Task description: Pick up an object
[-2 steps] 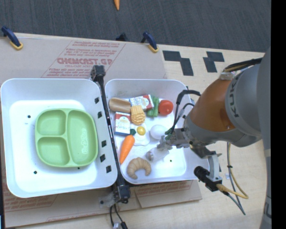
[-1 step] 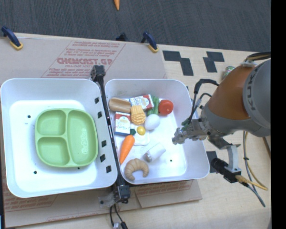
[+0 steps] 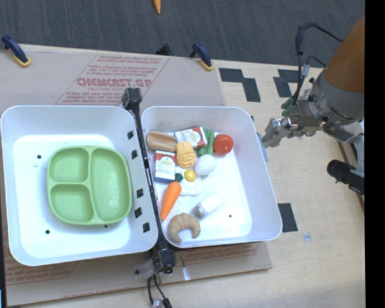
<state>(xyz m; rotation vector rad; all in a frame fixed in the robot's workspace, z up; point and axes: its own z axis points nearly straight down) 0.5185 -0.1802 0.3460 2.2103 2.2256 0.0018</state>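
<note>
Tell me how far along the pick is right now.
Nothing looks picked yet. The hand hangs outside the right bin, past its right rim, with no item in it. The carrot, croissant and tomato all lie in that bin. Left: reach in, grasp one, lift.

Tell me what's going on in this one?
A robot arm is set to pick up an object, and its claw hangs outside the right bin, past its right edge. Toy food lies in that bin: a carrot, a croissant, a tomato, an egg. The left bin holds a green divided plate.
</note>
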